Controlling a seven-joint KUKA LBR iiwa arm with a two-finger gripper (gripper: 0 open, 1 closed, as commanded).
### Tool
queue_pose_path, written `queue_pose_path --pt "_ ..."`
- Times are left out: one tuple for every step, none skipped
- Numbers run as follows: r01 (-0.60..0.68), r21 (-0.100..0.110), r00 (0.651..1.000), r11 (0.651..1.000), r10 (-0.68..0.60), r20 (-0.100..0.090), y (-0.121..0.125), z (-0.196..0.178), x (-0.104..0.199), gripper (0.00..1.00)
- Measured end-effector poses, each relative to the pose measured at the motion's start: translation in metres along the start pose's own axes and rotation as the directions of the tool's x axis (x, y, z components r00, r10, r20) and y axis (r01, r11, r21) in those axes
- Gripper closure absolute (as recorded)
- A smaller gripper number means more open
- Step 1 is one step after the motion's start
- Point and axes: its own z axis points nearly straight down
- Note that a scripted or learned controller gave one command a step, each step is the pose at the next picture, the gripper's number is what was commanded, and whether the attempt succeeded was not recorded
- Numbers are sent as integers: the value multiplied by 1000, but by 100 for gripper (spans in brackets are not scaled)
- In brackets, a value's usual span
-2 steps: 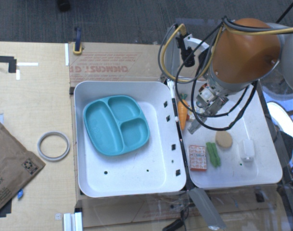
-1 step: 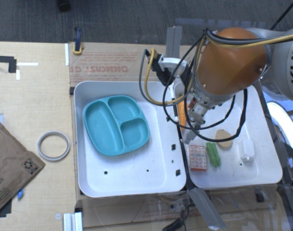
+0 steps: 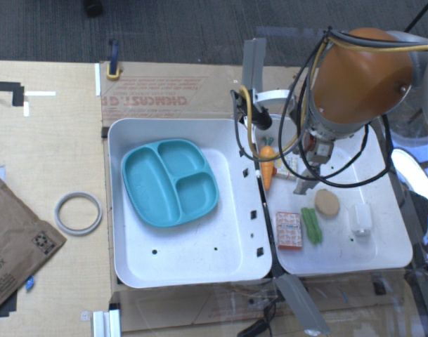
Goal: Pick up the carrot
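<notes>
Nearest in right bin: red-white packet, green piece, tan disc, white block. Carrot sits further back, hard against the bin's left wall, near the claw; cannot tell the claw's state. Carrot likely light, stiff, smooth; grasp across thick middle. Wall limits room on its left, open floor on its right

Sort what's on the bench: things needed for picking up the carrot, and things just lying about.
For the job: carrot, hand.

Lying about: blue divided plate, tape ring, red-and-white box, green vegetable, round tan piece, white block.
</notes>
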Motion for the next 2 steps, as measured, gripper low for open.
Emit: queue_pose_path --pt "-3 0 1000 1000 3 -2 62 0 27 0" --pt "-16 1 1000 1000 16 4 1 1 1 0"
